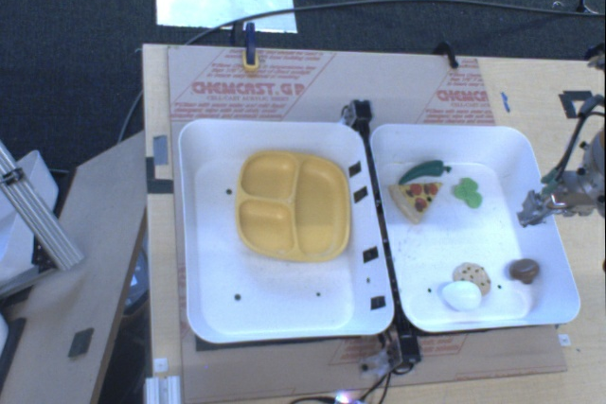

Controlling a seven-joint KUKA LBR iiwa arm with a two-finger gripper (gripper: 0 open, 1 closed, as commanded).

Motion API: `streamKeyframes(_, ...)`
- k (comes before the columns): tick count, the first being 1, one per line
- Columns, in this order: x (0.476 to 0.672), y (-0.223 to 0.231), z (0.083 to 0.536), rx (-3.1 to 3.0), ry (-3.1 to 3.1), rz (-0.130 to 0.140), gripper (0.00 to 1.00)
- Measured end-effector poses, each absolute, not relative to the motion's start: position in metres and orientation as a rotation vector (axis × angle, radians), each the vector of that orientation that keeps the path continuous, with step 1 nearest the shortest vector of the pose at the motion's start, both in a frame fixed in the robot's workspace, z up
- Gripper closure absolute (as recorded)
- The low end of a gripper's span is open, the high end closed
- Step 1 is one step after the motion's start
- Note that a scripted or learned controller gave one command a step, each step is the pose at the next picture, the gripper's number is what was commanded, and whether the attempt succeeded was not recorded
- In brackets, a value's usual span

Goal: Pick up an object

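Note:
The right bin [502,139] holds several toy foods: a pizza slice [417,198], a dark green pepper [424,171], a green leafy piece [467,193], a cookie [472,276], a white egg [462,296] and a small brown piece [524,271]. My gripper [532,209] hangs at the right side of this bin, above its right wall. It is above and slightly right of the brown piece and well to the right of the leafy piece. Nothing shows in its grasp.
A yellow divided plate [292,204] lies in the left bin [210,232]. A black-marked divider [372,222] runs between the two bins. Cables [398,7] cross the dark floor behind the bench.

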State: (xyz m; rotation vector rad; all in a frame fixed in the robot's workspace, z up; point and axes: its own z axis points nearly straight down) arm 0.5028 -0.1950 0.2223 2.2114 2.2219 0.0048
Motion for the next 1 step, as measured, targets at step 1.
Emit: streamKeyframes(1, 0.504, -0.1952, 0.2362, 2.213, 2.224, 0.003, 1.0)
